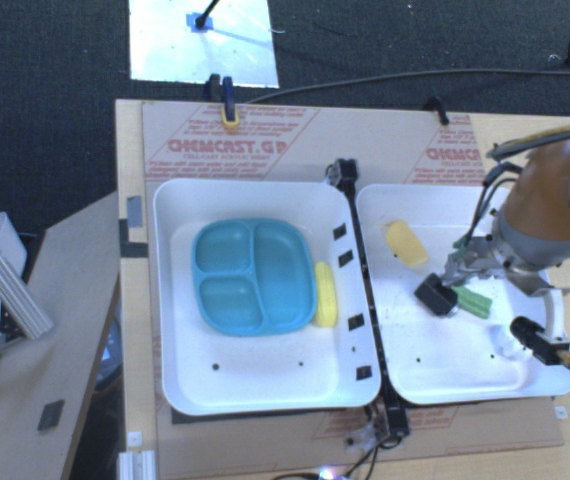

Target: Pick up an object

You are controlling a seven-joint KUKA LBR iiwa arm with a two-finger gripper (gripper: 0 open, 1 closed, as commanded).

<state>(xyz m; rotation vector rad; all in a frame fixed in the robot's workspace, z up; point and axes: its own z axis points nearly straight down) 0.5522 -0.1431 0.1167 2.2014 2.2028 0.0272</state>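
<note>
There are two white bins on the bench. The left bin (pixel 180 368) has a blue plate (pixel 248 275) in it, and a yellow banana (pixel 325 295) lies just beside the plate's right edge. The right bin (pixel 445 388) has a pale yellow block (pixel 406 243) near its top left, a green block (pixel 473 301) in the middle, and a small black thing (pixel 435 296) touching the green block's left end.

The arm (pixel 555 208) comes in from the right and hangs over the right bin. Its gripper (pixel 462 268) sits just above the green block and the black thing. I cannot tell if it is open or closed, or if the black thing is part of the gripper or a loose toy. Nothing can be seen held in it.

The green block looks like the thing to pick up. It is right under the gripper, a tiny bit toward the front of the bin. Its long side runs left to right, tipped down a little on the right. So I think the gripper should go straight down and squeeze across the short side. The yellow block is farther off, up and to the left
</note>
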